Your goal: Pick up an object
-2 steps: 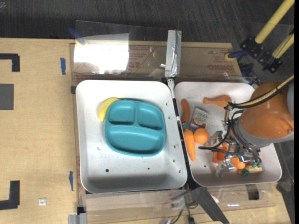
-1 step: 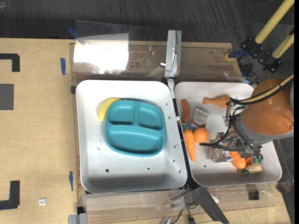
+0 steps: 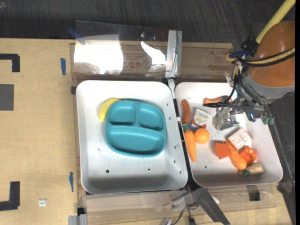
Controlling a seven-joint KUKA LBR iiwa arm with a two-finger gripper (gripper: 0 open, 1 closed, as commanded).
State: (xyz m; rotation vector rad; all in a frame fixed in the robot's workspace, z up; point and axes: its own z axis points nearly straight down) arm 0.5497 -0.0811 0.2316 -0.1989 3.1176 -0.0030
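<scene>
A grey arm's metal two-finger tool (image 3: 227,118) hangs low over the right shallow white plastic bin (image 3: 274,172), at about one o'clock in that bin, with nothing seen between its fingers; whether they are spread or closed cannot be told from this angle. The step in hand appears to be the approach before a grasp, and the next move likely calls for a descent onto one item and a firm close.

Candidates lie just beside it: a small white printed packet (image 3: 202,116) at nine o'clock of the tool, a red-and-white box (image 3: 239,138) at five o'clock. Also counted here: two long orange carrot shapes (image 3: 190,144), one round orange ball (image 3: 202,136).

The left white bin (image 3: 89,168) carries one teal divided plastic plate (image 3: 136,127) over one yellow piece (image 3: 106,107).
</scene>
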